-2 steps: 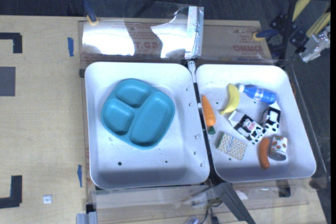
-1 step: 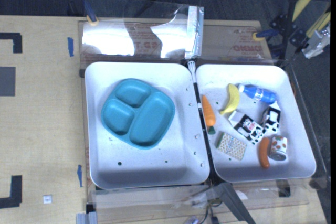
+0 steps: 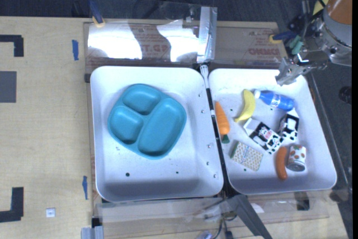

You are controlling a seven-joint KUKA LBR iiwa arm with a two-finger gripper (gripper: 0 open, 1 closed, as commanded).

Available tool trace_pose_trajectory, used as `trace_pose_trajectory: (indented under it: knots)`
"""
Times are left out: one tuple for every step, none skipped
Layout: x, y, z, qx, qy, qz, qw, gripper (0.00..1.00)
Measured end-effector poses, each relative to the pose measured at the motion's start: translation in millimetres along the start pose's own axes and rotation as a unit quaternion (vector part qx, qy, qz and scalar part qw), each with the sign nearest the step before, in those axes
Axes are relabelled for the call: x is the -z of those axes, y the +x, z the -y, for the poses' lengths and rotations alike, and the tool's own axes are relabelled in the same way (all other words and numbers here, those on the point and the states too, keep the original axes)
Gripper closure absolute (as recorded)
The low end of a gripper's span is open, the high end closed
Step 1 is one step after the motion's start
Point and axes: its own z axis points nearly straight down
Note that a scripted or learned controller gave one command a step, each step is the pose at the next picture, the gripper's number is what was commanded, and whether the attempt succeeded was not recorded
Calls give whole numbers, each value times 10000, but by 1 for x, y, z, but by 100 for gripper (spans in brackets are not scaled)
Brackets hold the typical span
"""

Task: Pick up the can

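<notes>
Camera view looks down on two white bins, and all the small clutter sits in the right bin (image 3: 321,137), within the arm's reach from that side. The left bin (image 3: 106,170) carries a blue divided plate (image 3: 147,120) that plays no part in this task. The can (image 3: 296,158) lies toward the near right corner of the right bin, apparently tipped on its side, touching or just beside an orange sausage-shaped toy (image 3: 281,164). A black-and-white toy (image 3: 289,127) sits just behind it. That crowding matters, since a descent on the can would likely have to avoid catching its neighbours. The gripper (image 3: 288,73) hangs over the far right corner of the same bin, near a blue bottle (image 3: 276,100) and a banana (image 3: 246,106) and well apart from the can. It looks to be carrying nothing, though whether it is spread or pressed together cannot be told from this slant. My judgement is that the pick has not begun — the arm would need to travel toward the near edge of the bin before lowering. A carrot (image 3: 222,121) and a patterned pad (image 3: 247,155) lie further left, out of the way.
</notes>
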Motion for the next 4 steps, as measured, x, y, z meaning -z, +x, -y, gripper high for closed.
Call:
trace_pose_trajectory:
  knots:
    - [86,20,1,2131,-27,15,9770,100]
    - [97,20,-1,2134,-58,32,9769,100]
    - [108,20,-2,2139,-92,49,9768,100]
    - [119,20,-3,2142,-126,67,9767,100]
